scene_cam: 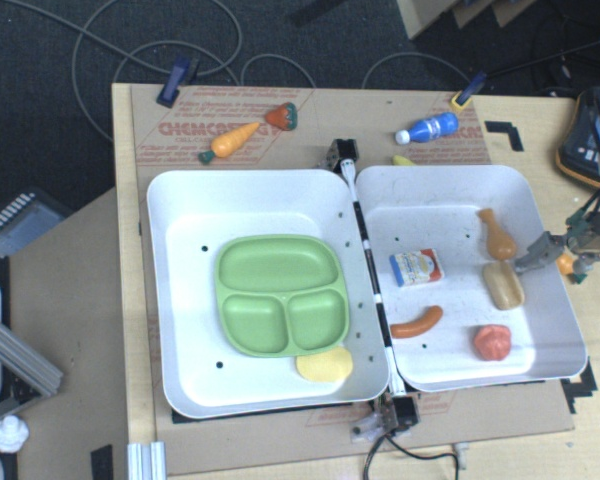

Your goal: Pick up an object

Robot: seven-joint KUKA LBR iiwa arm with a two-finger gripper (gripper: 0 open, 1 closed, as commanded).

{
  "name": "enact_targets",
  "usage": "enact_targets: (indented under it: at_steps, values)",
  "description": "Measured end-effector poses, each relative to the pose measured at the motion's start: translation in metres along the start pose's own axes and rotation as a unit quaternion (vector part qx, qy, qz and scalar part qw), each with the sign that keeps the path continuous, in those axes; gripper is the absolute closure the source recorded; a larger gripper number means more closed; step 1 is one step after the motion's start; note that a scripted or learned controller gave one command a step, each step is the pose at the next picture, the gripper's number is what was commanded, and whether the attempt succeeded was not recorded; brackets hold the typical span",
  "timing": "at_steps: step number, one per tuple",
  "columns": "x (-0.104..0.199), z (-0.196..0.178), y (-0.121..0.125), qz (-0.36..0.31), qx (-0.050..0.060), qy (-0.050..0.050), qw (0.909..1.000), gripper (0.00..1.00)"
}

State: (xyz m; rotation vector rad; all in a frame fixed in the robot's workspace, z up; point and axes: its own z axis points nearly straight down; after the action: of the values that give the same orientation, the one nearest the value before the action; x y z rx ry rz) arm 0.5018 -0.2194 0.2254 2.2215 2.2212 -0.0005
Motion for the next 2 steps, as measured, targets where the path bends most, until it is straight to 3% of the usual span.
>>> enact_targets:
  at_steps: [1,2]
  values:
    - [0.008,0.141,0.059,-0.001,0.0,0.001,1.0,0.0]
    - [0.006,0.13,0.059,-0.001,-0.001,0.0,1.0,1.0]
